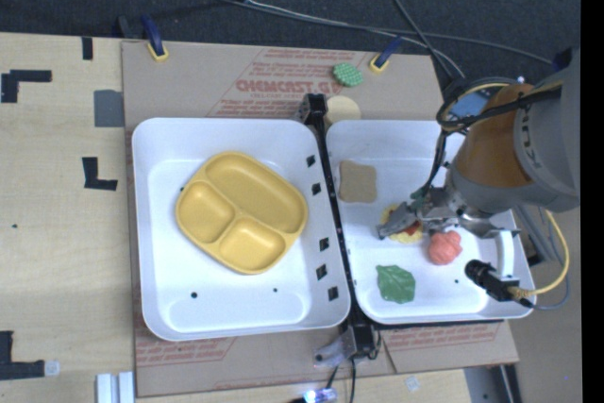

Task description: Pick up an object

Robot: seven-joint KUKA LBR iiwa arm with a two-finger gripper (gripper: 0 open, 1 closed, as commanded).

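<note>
Gripper (404, 224) first: from my remote seat I see it low in the right bin (377, 135), its dark tip over a small yellow piece (408, 236) near the bin's middle, but the wrist hides its working end, so whether it is released or clenched I cannot tell, and I see nothing that I could call held. Reading left to right, the left bin (151, 203) carries a yellow divided tray (242, 210), lying tilted across its floor and well apart from the arm. Across the divider, the right bin holds a flat tan square (358, 181) toward its far left side, a green leaf-shaped piece (395, 283) near the front wall, the yellow piece under the gripper tip, and a round orange-red piece (444, 247) just beside it to the right. The arm (514, 146), grey with its orange band, crowds the bin's right half. I judge the likeliest target to be the yellow piece or the orange-red one beside it; both look like light toy food, probably smooth plastic or foam, not fragile. The round one may roll or squirt out of a pinch, so I would close across its widest part from straight above. The tan square lies too flat to grip easily.
</note>
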